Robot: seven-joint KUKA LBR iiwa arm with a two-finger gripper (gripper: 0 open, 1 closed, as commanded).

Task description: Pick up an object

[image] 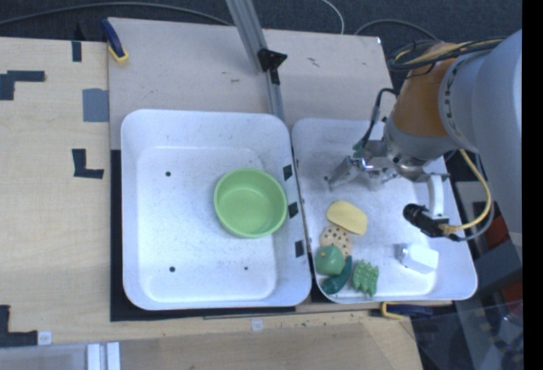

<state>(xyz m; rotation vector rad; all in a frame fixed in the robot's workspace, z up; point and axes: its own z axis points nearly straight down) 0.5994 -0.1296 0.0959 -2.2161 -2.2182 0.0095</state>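
Objects for picking lie clustered at the near end of the right bin (458,279): a green spiky toy (366,277) and a dark green piece (332,262) by the front rim, a spotted tan piece (336,238) and a yellow lump (347,217) just behind them, and a small white block (417,257) off to the side. Farther back in that bin the gripper (344,176) hangs low with its fingers spread and nothing between them, apart from the yellow lump, so I judge the pick not yet made: closing on something and lifting remain. Across the divider a green bowl (249,203) sits alone in the left bin (153,190).
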